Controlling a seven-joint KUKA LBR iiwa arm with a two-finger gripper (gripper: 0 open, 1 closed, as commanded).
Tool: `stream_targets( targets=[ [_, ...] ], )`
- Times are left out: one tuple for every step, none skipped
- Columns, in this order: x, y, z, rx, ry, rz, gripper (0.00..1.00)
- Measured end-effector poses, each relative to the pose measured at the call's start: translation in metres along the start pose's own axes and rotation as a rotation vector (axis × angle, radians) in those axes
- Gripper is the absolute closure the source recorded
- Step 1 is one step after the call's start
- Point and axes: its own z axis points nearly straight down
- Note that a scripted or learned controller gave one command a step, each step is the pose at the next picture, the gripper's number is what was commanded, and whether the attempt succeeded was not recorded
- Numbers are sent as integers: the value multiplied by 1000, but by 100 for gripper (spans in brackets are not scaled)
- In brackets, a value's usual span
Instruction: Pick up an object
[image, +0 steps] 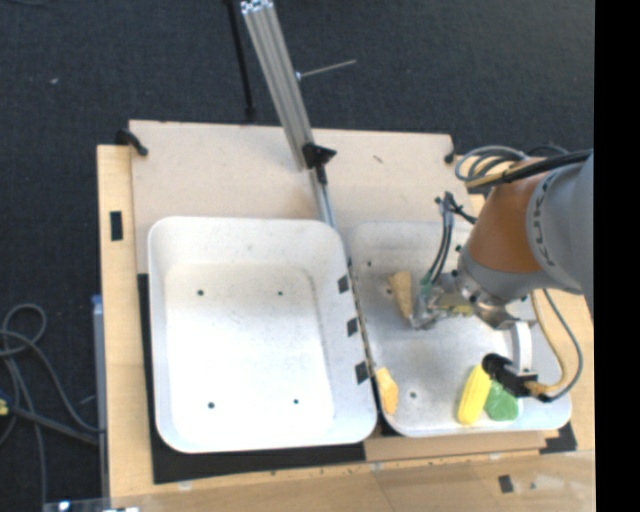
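My gripper (424, 312) is down inside the right bin (440, 400), near its middle, below the orange-banded wrist. A tan wedge-shaped object (402, 290) lies right beside its tip on the left, touching or nearly so. A small yellow-orange piece (386, 391) rests at the bin's lower left by the rim. A yellow corn-like object (473, 394) lies at the lower right with a green object (502, 404) against it. The wrist hides the fingers.
The left bin (250, 330) sits beside the right one, sharing a middle edge with black clips (352, 326). A slanted aluminium pole (285, 90) rises from the bench behind the bins. Cables (520, 370) loop off the wrist over the right bin's right side.
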Motion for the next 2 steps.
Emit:
stream_targets(
  targets=[
    [1, -1, -44, 0, -1, -7, 100],
    [2, 6, -88, -2, -1, -11, 100]
  ],
)
